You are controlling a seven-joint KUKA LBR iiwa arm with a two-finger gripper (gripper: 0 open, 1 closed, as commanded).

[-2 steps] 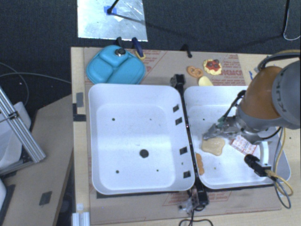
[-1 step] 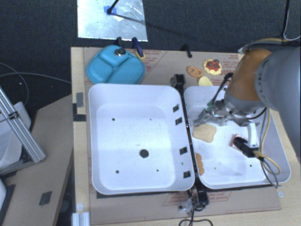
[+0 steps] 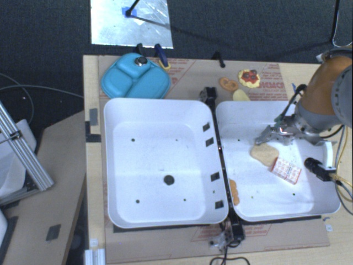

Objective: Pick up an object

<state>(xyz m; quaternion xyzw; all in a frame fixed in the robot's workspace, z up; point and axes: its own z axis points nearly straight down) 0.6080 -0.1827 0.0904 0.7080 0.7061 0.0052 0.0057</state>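
The tan lump (image 3: 265,154), a bread-like piece, lies in the right bin (image 3: 259,211), near its middle, and looks like the object the task is after. Just beside it, toward the bin's right wall, lies a small red-and-white packet (image 3: 287,170), its corner touching or nearly touching the lump.

In the camera view, the claw (image 3: 271,136) hangs low over the right bin, right at the upper edge of the tan lump. Its two fingers stand apart, one pointing left toward the bin's middle, the other nearer the wrist, and nothing sits between them. The lump is below and slightly off to one side of the gap rather than squarely inside it.

That offset is the main risk, as I judge it: if the fingers come together here, they may catch only the lump's rim and squeeze it out sideways, or close on air. The lump looks rounded and soft-edged, so a shallow pinch could slip. The packet so close by is a second hazard; a finger coming down could land on it, nudge it, or drag both things together. A flat orange piece (image 3: 233,192) rests on the bin's left wall, well apart, and should not interfere. The left bin (image 3: 118,164) plays no part.
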